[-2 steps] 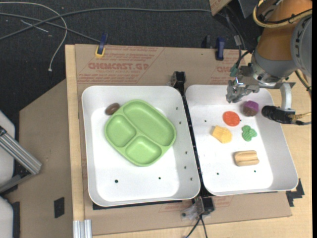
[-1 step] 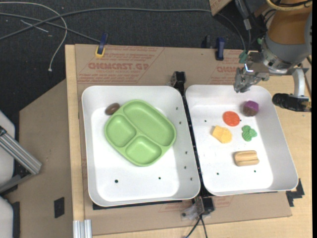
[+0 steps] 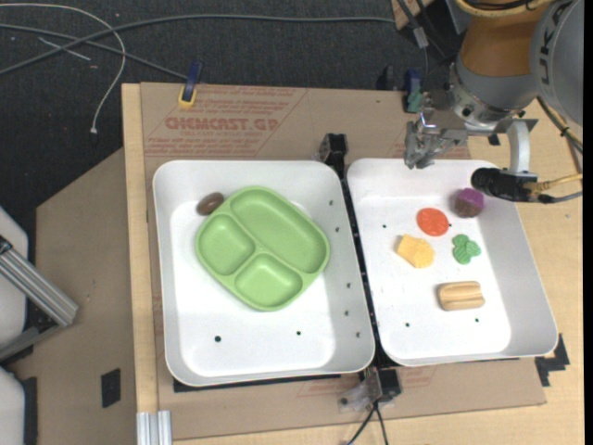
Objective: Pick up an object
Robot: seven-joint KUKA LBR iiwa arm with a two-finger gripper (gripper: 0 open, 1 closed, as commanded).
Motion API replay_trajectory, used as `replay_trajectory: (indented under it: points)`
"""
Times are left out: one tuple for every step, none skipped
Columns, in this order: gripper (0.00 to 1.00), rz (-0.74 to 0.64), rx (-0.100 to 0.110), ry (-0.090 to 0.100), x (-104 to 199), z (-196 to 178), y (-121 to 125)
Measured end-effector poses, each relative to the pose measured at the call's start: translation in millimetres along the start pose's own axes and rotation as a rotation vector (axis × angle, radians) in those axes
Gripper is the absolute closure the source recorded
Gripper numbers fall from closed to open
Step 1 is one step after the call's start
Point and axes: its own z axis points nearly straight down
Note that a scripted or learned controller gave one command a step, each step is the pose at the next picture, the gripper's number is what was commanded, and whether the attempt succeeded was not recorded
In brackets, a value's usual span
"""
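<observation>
Jaws (image 3: pixel 419 158) (spread or pressed, cannot tell) above right bin's (image 3: pixel 519 341) far rim, holding nothing.

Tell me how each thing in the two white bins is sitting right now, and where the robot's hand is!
green divided plate: flat in the left bin, tilted askew, compartments bare.
brown pebble-like item: beside the plate's upper left rim.
red round piece: lying in the right bin.
yellow piece: lying loose.
green piece: lying loose.
purple piece: lying loose.
tan bread roll: lying flat.
gripper: over the right bin's far edge, holding nothing.
</observation>
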Motion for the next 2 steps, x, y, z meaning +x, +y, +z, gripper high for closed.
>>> replay_trajectory:
  points:
    - [1.00,0.000,0.005,0.001,50.9,6.9,-2.6]
    - [1.00,0.000,0.002,0.000,99.9,28.6,15.4]
